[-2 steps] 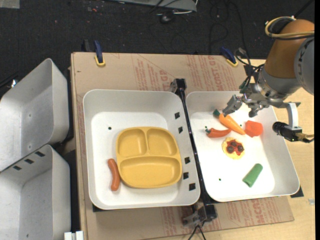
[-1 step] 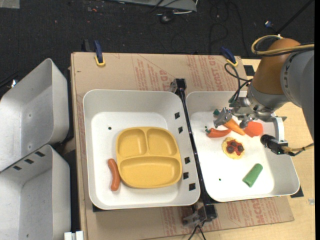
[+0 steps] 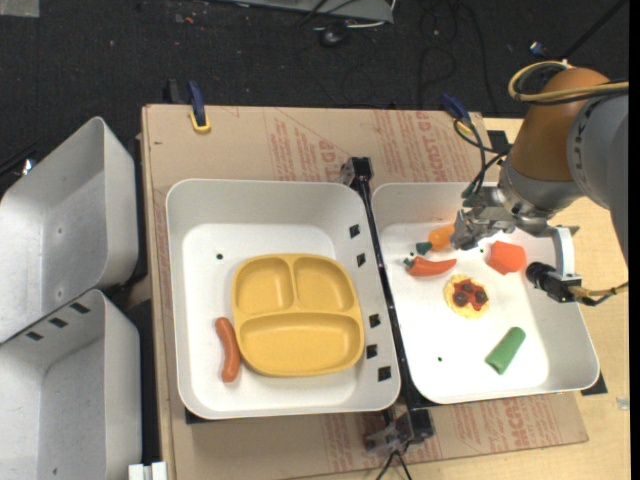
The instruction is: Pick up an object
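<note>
The arm comes in from the right side and its gripper (image 3: 470, 230) is low over the back part of the right bin (image 3: 570, 368), close to the bin's rear wall. How the gripper stands, wide or narrow, I cannot tell, because the wrist covers it from above, and no object is seen inside it. Just beside the gripper, on its left, lies a small orange piece (image 3: 440, 237), and a little in front of that is a red chili pepper (image 3: 432, 264) with a green stem, lying across the bin floor. On the right of the gripper there is an orange-red block (image 3: 507, 257), near but apart from it. More to the front, about the middle of this bin, a small round pizza (image 3: 467, 296) lies flat, yellow with dark red topping. A green cylinder (image 3: 505, 349) lies tilted near the front right corner, well apart from the gripper. In the left bin (image 3: 190, 268) a yellow divided plate (image 3: 297, 314) rests on the floor, and a sausage (image 3: 228, 348) lies just beside its left edge. A black divider (image 3: 378, 268) separates the two bins.
</note>
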You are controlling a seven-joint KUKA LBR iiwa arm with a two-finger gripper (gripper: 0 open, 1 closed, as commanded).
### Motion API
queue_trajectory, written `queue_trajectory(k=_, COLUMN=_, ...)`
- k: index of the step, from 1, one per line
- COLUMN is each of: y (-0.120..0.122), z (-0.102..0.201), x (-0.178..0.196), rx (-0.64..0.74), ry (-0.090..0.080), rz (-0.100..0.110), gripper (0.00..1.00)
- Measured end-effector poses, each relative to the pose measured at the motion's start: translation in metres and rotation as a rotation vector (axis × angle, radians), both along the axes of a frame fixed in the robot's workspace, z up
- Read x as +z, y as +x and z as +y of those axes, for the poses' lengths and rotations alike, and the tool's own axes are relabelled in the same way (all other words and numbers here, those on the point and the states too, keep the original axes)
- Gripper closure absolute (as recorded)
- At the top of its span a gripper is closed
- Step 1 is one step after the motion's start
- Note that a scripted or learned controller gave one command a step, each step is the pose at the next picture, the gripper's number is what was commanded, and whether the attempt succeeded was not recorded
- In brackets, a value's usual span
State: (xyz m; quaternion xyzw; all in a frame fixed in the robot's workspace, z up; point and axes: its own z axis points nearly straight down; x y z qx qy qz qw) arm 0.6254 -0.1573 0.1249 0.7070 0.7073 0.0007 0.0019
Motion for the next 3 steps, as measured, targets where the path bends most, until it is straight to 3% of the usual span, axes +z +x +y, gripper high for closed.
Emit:
queue_trajectory(k=2, y=0.005, z=0.009, x=0.110, rx=0.003, ry=-0.001, rz=-0.006, gripper=1.00)
queue_trajectory(k=3, y=0.007, z=0.008, x=0.135, rx=0.003, ry=0.000, rz=-0.002, gripper=1.00)
